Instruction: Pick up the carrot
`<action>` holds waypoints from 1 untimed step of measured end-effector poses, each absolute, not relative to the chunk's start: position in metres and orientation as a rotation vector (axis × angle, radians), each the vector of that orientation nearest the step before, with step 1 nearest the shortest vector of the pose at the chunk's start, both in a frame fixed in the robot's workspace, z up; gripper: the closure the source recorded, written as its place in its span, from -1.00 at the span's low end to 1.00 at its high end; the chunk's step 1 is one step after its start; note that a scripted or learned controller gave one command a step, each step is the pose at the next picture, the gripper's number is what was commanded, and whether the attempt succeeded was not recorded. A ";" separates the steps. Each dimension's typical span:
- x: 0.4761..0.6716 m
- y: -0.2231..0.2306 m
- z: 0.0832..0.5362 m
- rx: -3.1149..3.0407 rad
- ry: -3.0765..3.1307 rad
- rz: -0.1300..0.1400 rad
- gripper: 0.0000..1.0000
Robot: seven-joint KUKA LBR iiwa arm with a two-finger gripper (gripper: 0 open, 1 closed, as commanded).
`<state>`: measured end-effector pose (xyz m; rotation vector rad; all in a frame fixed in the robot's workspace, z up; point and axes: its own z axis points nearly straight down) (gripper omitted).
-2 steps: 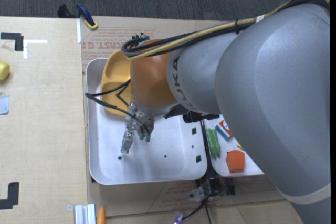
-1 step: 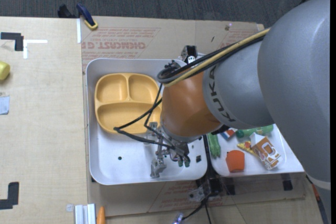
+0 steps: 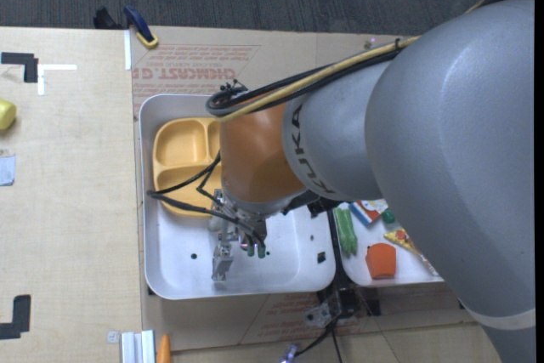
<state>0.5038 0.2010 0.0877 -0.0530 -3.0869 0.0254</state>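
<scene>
The grey arm's two-finger gripper (image 3: 223, 266) hangs low over the left white bin (image 3: 170, 272), near a yellow divided plastic tray (image 3: 183, 150). The stubby orange carrot (image 3: 381, 260) lies in the right bin (well apart).

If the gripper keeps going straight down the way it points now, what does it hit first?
Most likely the bare white floor of the left bin. The gripper points down over it, just clear of the yellow tray. Nothing seems to lie under the tip, though depth is hard to judge. The orange block lies in the right bin.
</scene>
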 end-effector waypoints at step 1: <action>0.540 0.190 0.153 -0.056 -3.032 0.024 -1.00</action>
